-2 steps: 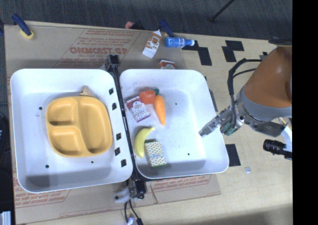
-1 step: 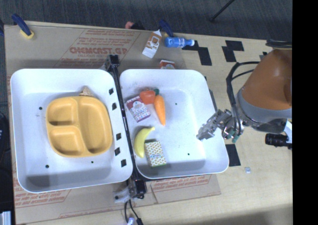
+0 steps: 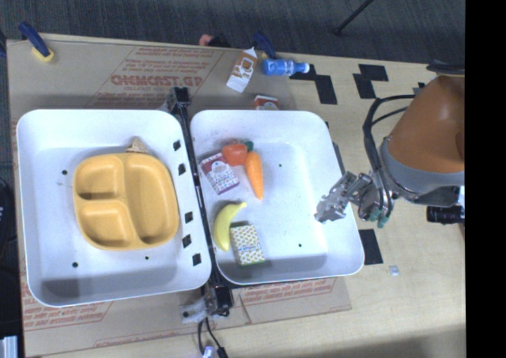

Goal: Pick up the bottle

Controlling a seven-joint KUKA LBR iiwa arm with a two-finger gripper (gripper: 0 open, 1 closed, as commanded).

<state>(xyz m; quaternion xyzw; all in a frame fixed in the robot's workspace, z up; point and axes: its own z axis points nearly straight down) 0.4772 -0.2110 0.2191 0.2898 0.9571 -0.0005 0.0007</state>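
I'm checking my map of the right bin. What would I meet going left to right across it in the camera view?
Banana → carrot → hand at the bin's right wall.

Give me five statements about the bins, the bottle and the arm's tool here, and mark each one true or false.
1. The bottle lies on the bench beyond the bins. True.
2. The yellow tray sits in the right bin. False: it is in the left bin.
3. The carrot and banana are both in the right bin. True.
4. The tool hangs over the bottle. False: it is at the right bin's right edge, far from the bottle.
5. The banana rests on the tray. False: it lies on the right bin's floor, beside a small green box.
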